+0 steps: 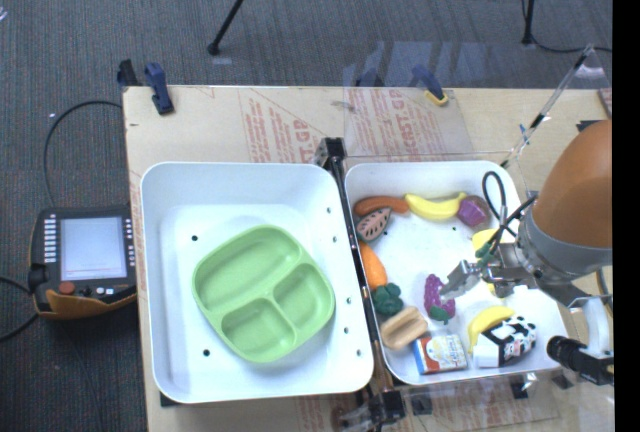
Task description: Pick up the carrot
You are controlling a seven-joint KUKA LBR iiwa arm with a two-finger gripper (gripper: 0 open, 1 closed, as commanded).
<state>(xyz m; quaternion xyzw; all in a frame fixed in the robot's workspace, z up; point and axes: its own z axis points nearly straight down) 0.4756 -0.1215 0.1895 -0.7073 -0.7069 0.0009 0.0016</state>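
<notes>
Carrot (373, 267): lies in the right bin (505, 178), tight against its left wall, roughly halfway along that wall; nothing grips it.
Pincer (462, 277): sits low over the middle of the right bin, well apart from the carrot; the fingers look slightly parted with nothing between them.
Arm (580, 205): grey with an orange band, reaches in over the right edge of the table (250, 120).
In the way: purple grapes (434, 293) lie between the pincer and the carrot, just beside the fingertips.
Around the carrot: a brown slotted piece (375, 223) and a sausage (380, 205) toward the bin's far left corner; a dark green vegetable (387, 299) touching its near end; a hot dog (404, 326) nearer the front edge.
Farther off: a banana (434, 207) and a purple item (472, 212) by the far wall; a second banana (490, 322), a small carton (442, 353) and a black-and-white box (506, 341) at the near right corner.
Left bin (160, 220): carries a green divided plate (263, 292).
</notes>
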